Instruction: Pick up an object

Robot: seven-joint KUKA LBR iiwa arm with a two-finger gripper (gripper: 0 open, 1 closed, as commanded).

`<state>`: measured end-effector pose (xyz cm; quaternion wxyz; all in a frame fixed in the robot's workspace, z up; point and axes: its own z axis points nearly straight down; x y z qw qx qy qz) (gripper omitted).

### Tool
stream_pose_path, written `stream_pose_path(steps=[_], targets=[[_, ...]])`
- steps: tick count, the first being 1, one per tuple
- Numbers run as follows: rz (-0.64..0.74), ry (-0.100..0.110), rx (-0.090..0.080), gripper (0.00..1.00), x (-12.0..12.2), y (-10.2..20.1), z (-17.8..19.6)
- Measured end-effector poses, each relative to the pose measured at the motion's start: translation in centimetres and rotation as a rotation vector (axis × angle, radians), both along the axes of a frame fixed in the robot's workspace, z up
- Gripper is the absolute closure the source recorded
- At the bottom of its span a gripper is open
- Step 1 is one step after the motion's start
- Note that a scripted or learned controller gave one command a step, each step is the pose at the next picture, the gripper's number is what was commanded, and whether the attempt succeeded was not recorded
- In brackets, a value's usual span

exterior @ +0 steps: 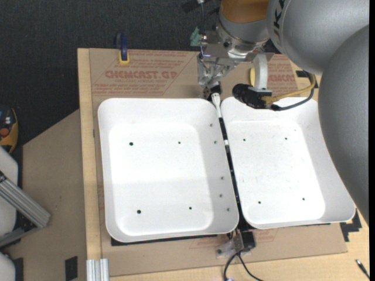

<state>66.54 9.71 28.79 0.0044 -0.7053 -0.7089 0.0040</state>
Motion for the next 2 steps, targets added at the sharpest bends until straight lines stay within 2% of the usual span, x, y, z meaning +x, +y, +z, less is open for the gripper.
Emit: stream_pose_path(steps=[1, 2], targets=[[-0.012, -0.019, -0.003, 1.0, 0.2, -7.9, 5.3], [0.004, -0.003, 0.002, 1.0, -0.1, 2.1, -2.2]])
